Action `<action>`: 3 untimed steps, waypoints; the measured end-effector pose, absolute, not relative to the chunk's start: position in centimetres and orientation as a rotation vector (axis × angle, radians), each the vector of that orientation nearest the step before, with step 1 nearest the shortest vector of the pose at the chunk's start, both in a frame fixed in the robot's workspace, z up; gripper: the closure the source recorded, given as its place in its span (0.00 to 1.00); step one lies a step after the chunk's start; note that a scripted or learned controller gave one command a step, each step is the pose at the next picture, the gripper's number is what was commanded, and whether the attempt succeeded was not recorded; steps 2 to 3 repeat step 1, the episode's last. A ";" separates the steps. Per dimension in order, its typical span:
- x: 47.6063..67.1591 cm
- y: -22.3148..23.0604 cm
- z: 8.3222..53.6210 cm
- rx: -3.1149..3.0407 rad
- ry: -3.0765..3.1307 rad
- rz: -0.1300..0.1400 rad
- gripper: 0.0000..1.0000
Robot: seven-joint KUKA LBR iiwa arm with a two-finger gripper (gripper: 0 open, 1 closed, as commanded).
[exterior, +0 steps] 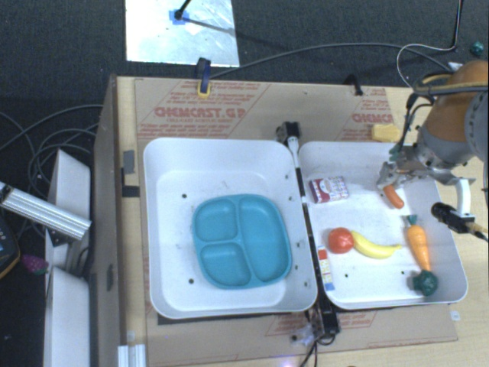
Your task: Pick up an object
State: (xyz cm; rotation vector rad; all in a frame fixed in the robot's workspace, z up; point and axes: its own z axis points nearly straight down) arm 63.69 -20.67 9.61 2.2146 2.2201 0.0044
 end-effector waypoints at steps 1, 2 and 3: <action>63.4 -9.7 15.5 2.214 2.224 0.006 1.00; 63.4 -9.7 15.5 2.214 2.224 0.006 1.00; 63.4 -9.7 15.5 2.214 2.224 0.006 1.00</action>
